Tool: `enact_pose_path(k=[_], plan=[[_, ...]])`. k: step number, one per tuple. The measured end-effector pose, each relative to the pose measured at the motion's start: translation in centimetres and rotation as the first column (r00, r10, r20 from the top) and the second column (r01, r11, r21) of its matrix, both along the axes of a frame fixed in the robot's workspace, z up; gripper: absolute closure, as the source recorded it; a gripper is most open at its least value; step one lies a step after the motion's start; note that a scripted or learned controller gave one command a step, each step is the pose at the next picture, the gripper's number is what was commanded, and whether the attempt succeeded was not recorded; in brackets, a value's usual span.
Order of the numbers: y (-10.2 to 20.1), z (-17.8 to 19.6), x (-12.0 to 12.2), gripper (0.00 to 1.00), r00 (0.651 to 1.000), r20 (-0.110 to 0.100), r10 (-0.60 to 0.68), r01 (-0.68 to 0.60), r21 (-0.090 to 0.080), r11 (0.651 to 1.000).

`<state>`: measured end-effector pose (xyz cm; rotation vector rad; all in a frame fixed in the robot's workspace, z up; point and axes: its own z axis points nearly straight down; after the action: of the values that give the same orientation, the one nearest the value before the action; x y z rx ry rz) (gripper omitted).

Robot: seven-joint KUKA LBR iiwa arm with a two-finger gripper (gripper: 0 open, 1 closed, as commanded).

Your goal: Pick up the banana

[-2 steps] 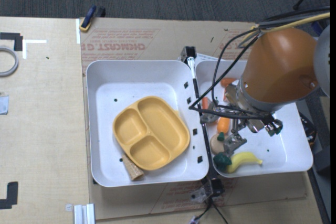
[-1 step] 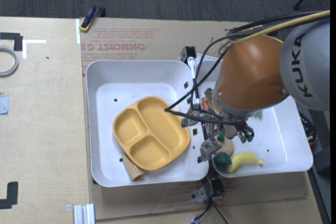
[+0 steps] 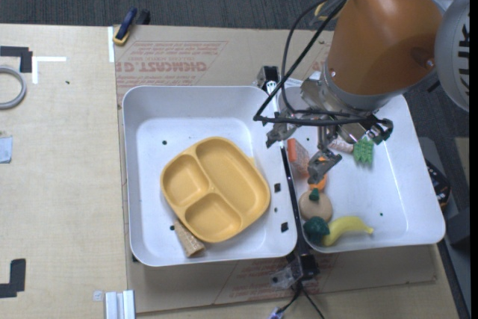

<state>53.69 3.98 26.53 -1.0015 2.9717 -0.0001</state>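
Note:
The yellow banana [image 3: 349, 228] lies at the front left of the right bin [image 3: 407, 198], its left end against a dark green toy [image 3: 315, 228]. My gripper [image 3: 326, 159] hangs over the left part of that bin, under the big orange wrist band. It is above and behind the banana, well apart from it. Just under the gripper sit an orange carrot-like piece [image 3: 319, 178] and a reddish piece [image 3: 298, 154].
A yellow divided plate [image 3: 215, 189] fills the middle of the left bin [image 3: 149, 160], with a tan waffle cone [image 3: 188, 240] at its front edge. A tan round toy [image 3: 315, 205] sits behind the banana. A green leafy toy [image 3: 364, 152] lies to the gripper's right.

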Motion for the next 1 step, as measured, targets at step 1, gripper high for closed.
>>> enact_pose_path(k=[1], plan=[[0.73, -7.31, -5.08, 0.00, 0.918, -0.004, 0.398, -0.398, -0.001, 0.918]])
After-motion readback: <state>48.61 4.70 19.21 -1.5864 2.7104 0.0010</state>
